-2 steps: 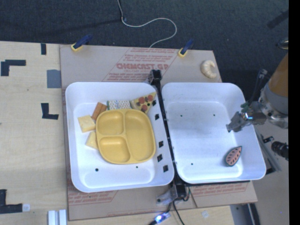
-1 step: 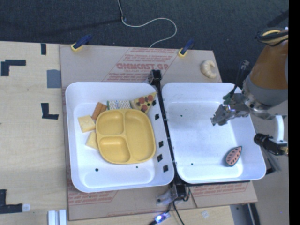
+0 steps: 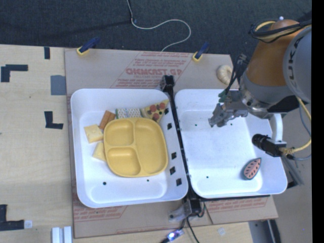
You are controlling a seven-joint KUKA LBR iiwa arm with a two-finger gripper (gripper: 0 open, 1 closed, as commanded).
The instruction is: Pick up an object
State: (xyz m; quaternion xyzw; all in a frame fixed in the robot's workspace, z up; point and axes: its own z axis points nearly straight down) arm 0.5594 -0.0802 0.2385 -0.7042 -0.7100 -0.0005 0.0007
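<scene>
My gripper [image 3: 218, 119] hangs over the upper middle of the right bin [image 3: 223, 186], pointing down and left. Nothing shows between its fingers. A small pink and grey oval object [image 3: 251, 168] lies near the right bin's lower right corner, well below and to the right of the gripper. In the left bin [image 3: 86, 186] sits a yellow divided plate [image 3: 135, 147], with tan cracker-like pieces [image 3: 94, 134], an orange-brown piece [image 3: 107, 119] and a patterned strip [image 3: 129, 113] around its upper left edge, and colourful bits [image 3: 156, 109] at its top right.
The arm's grey and orange body [image 3: 273, 59] fills the upper right, above the right bin's far edge. A black fitting [image 3: 266, 143] juts over the right bin's right side. A tan lump [image 3: 224, 74] lies outside behind the bin. A black divider [image 3: 174, 135] separates the bins.
</scene>
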